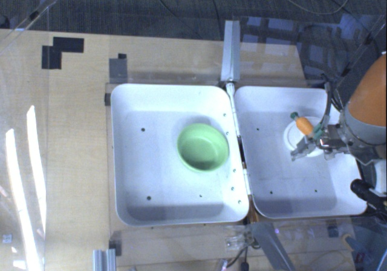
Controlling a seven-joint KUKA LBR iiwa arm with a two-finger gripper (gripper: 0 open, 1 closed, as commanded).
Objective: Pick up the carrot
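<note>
Hand (306, 144) just below carrot (303, 124) (right bin (272, 185))

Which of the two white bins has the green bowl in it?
The left bin. The green bowl sits in it, while the right bin holds the carrot.

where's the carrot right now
The carrot lies in the right bin, toward its upper right, partly on a small white disc, with the hand just beside it.
</note>
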